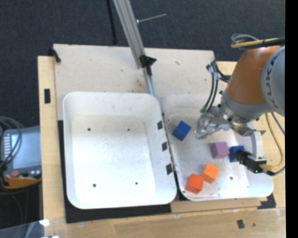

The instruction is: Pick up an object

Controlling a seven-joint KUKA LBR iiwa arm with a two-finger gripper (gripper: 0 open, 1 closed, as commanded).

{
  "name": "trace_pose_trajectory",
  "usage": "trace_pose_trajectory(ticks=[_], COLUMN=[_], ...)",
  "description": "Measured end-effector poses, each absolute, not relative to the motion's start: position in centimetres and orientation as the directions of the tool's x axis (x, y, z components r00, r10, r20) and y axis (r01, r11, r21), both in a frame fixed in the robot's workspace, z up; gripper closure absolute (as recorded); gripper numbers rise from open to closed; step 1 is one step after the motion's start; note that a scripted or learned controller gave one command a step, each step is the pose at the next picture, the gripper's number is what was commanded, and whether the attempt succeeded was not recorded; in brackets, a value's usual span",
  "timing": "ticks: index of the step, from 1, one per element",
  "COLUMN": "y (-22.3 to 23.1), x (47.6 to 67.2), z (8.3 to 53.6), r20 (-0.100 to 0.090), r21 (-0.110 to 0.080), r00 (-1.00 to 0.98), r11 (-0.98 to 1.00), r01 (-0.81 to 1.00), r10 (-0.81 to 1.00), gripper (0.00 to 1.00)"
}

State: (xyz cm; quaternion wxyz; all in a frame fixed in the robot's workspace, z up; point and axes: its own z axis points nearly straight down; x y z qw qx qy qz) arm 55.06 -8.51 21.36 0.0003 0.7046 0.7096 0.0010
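Gripper [204,129] is seen low in the right bin [258,185], just right of the blue cube [181,130], with nothing visibly between its parts; whether it is spread or pressed together cannot be told from this slanted view. No object is lifted, so the step in hand is judged to be the approach, or the descent over a chosen block, with the grasp itself not yet made. The blue cube lies nearest the tool, close to the bin's left wall. A purple cube [219,149] sits just below and to the right of the tool, with a darker blue block [236,151] touching or just beside it. Two orange cubes, one [211,172] slightly above the other [194,183], lie near the bin's front edge, well apart from the tool. The left bin [69,108] is not involved. The arm [253,83] is reached in from the right, its orange band bulking over the bin's far right part, the wrist turned down and leftward. For the next move, the tool would probably need to be centred over one block, likely the blue cube, lowered around it and closed squarely on opposite faces; the nearby wall could hinder that.
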Motion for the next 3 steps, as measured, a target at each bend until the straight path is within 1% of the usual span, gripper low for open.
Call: trace_pose_trajectory(ticks=[1,2,3], y=[-2.4,2.5,7.3], x=[55.4,56.0,55.9], z=[21.4,21.1,21.9], r20=[0.002,0.001,0.002], r21=[0.001,0.000,0.001], r00=[-0.009,-0.007,-0.008], r11=[0.009,0.007,0.008], r01=[1.000,1.000,1.000], r10=[1.000,1.000,1.000], gripper=[1.00,1.00,1.00])
